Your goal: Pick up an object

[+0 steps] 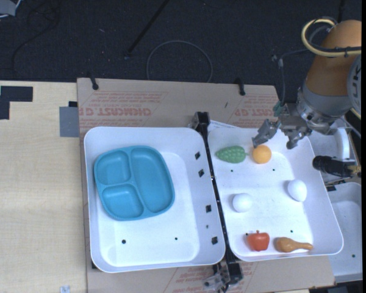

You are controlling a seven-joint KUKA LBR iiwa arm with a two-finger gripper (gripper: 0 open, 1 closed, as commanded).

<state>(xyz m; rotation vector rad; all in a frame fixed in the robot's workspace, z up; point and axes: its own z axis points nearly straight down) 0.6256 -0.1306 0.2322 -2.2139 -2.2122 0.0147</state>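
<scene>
Drumstick (293, 245) lengthwise left-right, thin end rightward

robot lab test cell: 2 white bins (147, 258) on cardboard (171, 105) over a plywood bench (30, 212), loose cables (177, 57) on dark floor, toy food props (258, 241).

Dark carpet (79, 35) strewn with cables (179, 60) lies behind a pale wooden bench (30, 212) topped with cardboard (171, 102).

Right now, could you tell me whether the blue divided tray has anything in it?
Empty. The blue divided tray in the left bin shows bare blue compartments; the toy food all lies in the right bin.
</scene>
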